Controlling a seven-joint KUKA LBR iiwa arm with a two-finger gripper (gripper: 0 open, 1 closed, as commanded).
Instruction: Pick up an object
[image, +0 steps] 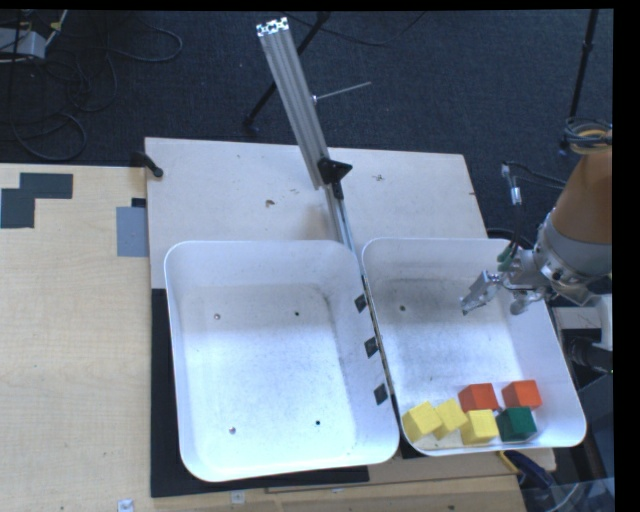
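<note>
Several small blocks huddle in the near corner of the right bin: three yellow ones, two orange-red ones and a green one. My gripper hangs over the far right part of that bin, well behind the blocks. It is open, its two grey fingers spread apart with nothing between them. The orange band of the arm rises behind it at the right edge.
The left bin sits beside the right one, with black clips along the shared rims. A slanted aluminium bar with a black clamp reaches down to the bins' far junction. A wooden bench spreads left.
</note>
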